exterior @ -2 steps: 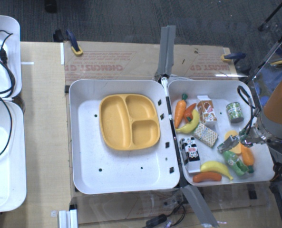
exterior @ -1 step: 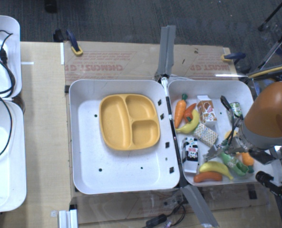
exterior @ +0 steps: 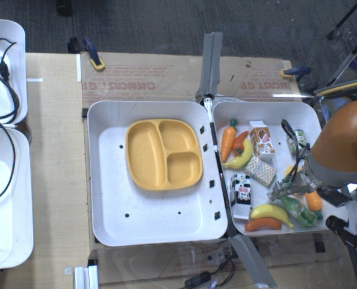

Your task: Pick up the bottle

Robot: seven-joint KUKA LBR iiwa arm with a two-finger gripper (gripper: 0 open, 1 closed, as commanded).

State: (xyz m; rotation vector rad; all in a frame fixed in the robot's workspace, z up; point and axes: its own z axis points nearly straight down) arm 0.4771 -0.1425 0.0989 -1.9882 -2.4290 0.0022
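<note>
Our gripper hangs low in the right bin, over the green bottle, maybe touching it. We cannot tell its state. We should grab the bottle's middle, away from the banana.

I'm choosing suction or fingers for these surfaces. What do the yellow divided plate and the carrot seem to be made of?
Yellow divided plate: seemingly moulded plastic with a matte finish; its colour is even, its compartment ridges are rounded, and it shows only soft sheen.
Carrot: probably toy plastic; its orange is flat and uniform, its surface smooth, with a tidy green top. Rubber or foam cannot be excluded.
</note>
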